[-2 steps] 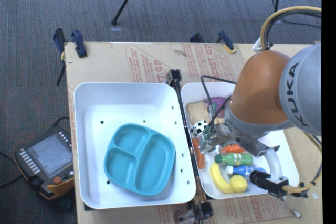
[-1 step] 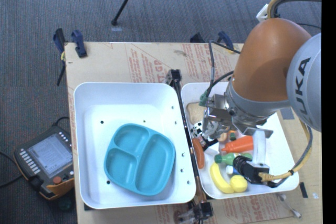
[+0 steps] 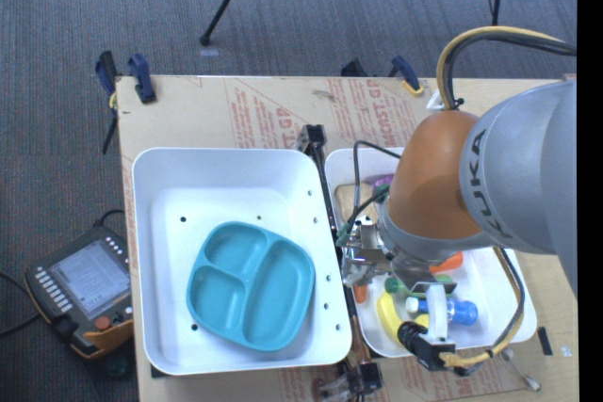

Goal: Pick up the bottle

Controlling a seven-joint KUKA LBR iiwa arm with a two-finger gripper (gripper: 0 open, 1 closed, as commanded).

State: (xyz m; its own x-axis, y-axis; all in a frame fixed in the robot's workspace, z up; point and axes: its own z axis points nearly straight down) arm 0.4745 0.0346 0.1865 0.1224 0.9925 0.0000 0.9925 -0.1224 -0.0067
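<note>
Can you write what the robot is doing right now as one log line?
arm: over right bin | bottle: lying in right bin | blue plate: left bin

Small bottle (image 3: pixel 443 310), white-bodied with a blue end pointing right. Lies on its side in the right bin (image 3: pixel 520 320), toward the near right part of it. Sits just right of a yellow object (image 3: pixel 389 314), with small green and orange pieces close on the far side. Left end partly hidden under the arm's wrist.
</note>
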